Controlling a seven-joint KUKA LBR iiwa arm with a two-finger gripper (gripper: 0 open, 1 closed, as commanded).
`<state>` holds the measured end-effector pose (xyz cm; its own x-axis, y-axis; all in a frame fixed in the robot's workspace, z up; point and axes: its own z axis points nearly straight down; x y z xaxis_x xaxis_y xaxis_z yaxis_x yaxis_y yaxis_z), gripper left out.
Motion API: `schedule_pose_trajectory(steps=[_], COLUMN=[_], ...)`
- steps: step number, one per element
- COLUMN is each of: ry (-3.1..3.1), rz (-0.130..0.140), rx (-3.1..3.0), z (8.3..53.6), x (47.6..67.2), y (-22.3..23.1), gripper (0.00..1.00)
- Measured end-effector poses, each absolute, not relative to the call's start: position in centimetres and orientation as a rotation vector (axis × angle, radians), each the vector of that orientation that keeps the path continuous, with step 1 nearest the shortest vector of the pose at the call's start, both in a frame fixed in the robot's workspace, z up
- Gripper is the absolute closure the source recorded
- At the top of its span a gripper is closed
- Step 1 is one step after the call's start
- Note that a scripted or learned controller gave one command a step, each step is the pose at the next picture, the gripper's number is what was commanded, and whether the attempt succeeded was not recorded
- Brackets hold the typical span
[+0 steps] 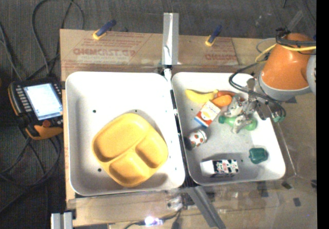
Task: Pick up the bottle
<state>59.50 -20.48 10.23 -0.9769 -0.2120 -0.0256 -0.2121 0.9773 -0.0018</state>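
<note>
The bottle (pixel 249 125) is green and lies on its side in the right bin (pixel 272 171), near the bin's upper right part. My gripper (pixel 240 118) is down right over its middle, so green shows on both sides of it, at the left end and at the right end. The gripper's metal parts hide the bottle's middle. The arm's orange band (pixel 286 66) sits above and to the right of the gripper.
The right bin also holds a banana (pixel 199 95), an orange piece (pixel 222 100), a small carton (pixel 206 113), a ball (pixel 196 139), a black and white box (pixel 220 166) and a green lump (pixel 258 155). A yellow divided tray (pixel 130 148) lies in the left bin (pixel 82 94).
</note>
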Motion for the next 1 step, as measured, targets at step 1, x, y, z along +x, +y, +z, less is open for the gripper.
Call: schedule_pose_trajectory(steps=[1], ry=[3.119], rz=[0.003], rx=[-0.323], z=[24.8], x=[61.78], y=[-11.7], gripper=[1.0])
